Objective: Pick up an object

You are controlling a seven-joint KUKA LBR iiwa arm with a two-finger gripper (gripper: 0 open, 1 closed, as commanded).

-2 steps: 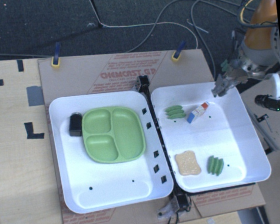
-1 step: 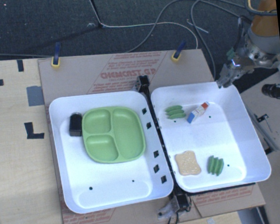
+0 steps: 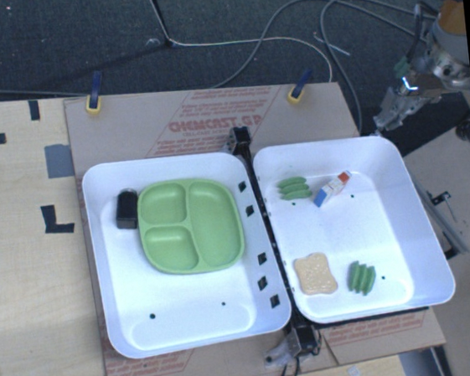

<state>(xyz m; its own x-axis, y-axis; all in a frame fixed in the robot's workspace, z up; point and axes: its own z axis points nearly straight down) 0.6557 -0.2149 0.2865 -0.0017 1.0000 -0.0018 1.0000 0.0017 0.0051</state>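
The right bin (image 3: 391,224) holds a green bean pod (image 3: 294,188) and a small white item with blue and red ends (image 3: 331,189) near its far edge. A tan slice of toast (image 3: 315,274) and another green pod (image 3: 362,278) lie near its front edge. The left bin (image 3: 118,272) holds a green divided plate (image 3: 191,225) with a small black block (image 3: 126,209) at its left side. My gripper (image 3: 393,109) hangs outside the bins, above and beyond the right bin's far right corner, away from every object.
The bins sit on a cardboard sheet (image 3: 210,118) held by yellow clamps (image 3: 94,101). Cables (image 3: 300,15) trail over the dark floor behind. A black hinge strip (image 3: 260,222) runs between the bins.
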